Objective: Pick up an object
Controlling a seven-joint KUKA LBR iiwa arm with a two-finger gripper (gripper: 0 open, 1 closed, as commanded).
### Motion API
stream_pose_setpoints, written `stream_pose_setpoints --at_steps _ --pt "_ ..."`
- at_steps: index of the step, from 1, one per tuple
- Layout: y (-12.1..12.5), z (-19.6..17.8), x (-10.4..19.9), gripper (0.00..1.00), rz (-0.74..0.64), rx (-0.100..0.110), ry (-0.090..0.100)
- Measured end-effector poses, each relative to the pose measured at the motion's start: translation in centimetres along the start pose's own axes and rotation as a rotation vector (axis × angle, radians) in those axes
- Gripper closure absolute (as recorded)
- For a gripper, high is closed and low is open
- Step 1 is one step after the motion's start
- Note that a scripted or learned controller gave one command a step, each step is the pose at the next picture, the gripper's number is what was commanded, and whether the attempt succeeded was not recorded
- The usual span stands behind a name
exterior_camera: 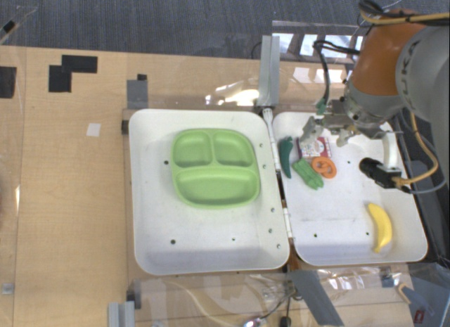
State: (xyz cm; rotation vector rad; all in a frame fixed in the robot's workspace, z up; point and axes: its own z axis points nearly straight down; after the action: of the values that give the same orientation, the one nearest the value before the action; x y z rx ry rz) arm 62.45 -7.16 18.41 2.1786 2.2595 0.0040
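Note:
My gripper [326, 136] hangs over the back of the right bin [344, 238], its two grey fingers spread apart and nothing visibly between them. Just below and left of it lies a small pink and white packet [309, 150]. An orange round toy [324, 168] sits in front of the packet. A light green vegetable [308, 174] lies beside the orange toy, and a darker green one [285, 155] rests against the bin's left wall. A yellow banana [382, 226] lies near the front right corner.
The left bin [204, 252] holds a green divided plate [214, 167] near its middle. A raised divider [278, 178] separates the two bins. Bare white floor shows in the front middle of the right bin.

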Motion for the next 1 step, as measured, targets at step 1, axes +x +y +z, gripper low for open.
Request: stream_pose_setpoints --at_steps 1 --pt "-2.33 9.38 -6.78 0.00 0.085 -0.012 -0.002"
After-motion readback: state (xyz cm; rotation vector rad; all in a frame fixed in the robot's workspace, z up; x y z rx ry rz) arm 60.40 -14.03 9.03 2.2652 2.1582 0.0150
